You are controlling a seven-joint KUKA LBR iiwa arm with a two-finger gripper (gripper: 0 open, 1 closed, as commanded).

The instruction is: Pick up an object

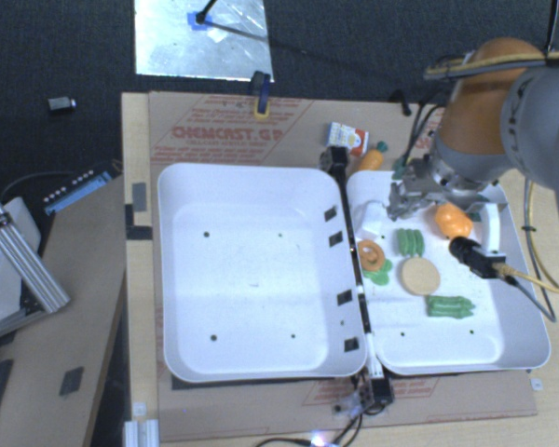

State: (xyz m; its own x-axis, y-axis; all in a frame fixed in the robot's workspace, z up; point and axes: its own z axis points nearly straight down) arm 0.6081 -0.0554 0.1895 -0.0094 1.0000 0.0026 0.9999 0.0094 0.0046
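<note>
My gripper (402,205) hangs low over the far part of the right bin (466,347), just above a green ribbed piece (410,242). An orange fruit-like toy (452,220) lies close to its right. Nearer the front lie a tan round disc (419,276) and a green pod-like toy (448,306). Against the bin's left wall sits an orange ring (370,253) on a green scrap (379,272). I see nothing between the gripper's fingertips.
The left bin (252,170) lies beside the right one, with black clips along the shared wall (347,250). Behind the bins, on the cardboard, rest a white and red pack (347,138) and an orange toy (371,160).
</note>
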